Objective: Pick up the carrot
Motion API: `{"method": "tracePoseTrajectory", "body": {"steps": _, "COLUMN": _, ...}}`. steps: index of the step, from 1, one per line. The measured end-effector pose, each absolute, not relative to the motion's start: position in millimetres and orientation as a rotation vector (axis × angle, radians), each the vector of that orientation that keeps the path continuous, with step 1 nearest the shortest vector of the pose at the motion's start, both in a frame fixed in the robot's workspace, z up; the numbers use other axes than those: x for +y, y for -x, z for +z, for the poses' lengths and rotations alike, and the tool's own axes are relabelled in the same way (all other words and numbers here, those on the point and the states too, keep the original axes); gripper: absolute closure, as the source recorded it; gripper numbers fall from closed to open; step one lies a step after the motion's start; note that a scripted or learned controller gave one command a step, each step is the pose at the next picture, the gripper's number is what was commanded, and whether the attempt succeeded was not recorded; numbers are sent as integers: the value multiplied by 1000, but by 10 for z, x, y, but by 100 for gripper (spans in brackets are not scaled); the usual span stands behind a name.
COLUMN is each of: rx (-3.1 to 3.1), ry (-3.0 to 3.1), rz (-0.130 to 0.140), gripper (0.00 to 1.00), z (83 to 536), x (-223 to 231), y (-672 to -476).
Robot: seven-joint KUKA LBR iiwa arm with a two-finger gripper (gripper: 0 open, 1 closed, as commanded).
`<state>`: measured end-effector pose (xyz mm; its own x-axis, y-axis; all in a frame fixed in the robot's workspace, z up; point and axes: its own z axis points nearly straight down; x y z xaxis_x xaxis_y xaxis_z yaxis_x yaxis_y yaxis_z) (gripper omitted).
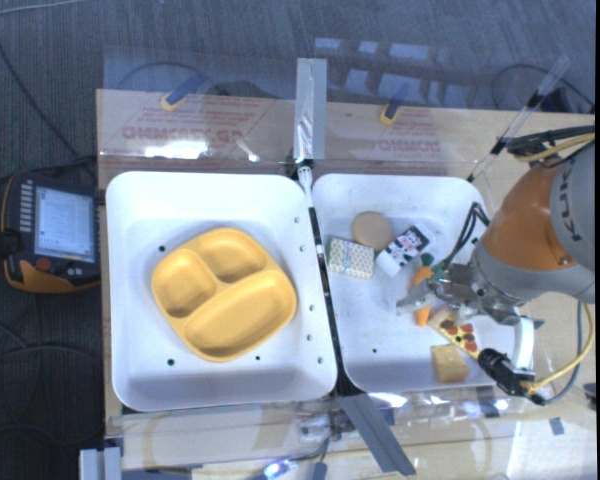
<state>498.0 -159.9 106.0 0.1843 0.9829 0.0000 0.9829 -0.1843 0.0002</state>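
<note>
Orange carrot (421, 315) lies in the right bin (380, 368) just beside my gripper (435, 290) — I hover low to reach it — whether I'm spread or clenched, I cannot tell; nothing visibly held

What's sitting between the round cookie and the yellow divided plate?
In the camera view, a speckled square cracker lies between the cookie and the plate, by the bins' shared wall.
</note>
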Motion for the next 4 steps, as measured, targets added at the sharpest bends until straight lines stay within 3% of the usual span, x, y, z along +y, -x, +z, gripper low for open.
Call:
{"method": "tracePoseTrajectory", "body": {"steps": 1, "rx": 2006, "ry": -2417, "rz": 1, "gripper": 100, "z": 1152, "x": -1600, "y": -4988}}
{"method": "tracePoseTrajectory", "body": {"steps": 2, "rx": 2006, "ry": -2417, "rz": 1, "gripper": 0, "z": 1151, "x": -1599, "y": -4987}}
{"method": "tracePoseTrajectory", "body": {"steps": 3, "rx": 1914, "ry": -2496, "rz": -1, "gripper": 0, "z": 1267, "x": -1705, "y": -4839}}
{"method": "tracePoseTrajectory", "body": {"steps": 4, "rx": 1976, "ry": -2434, "rz": 7, "gripper": 0, "z": 900, "x": -1462, "y": -5560}}
